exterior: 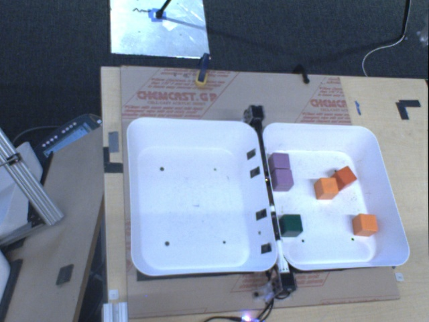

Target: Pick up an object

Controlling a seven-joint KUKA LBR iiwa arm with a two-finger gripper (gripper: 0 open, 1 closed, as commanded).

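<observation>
Two shallow white bins sit side by side on the tabletop (375, 92). The right bin (387, 200) holds two purple blocks (280, 171) stacked lengthwise along its left wall, a dark green cube (291, 225) below them, and three orange cubes (327, 188), two touching, one (365, 225) apart lower right. The left bin (144, 200) adjoins it.

The arm's colours, shape and markings cannot be told from this view.
</observation>
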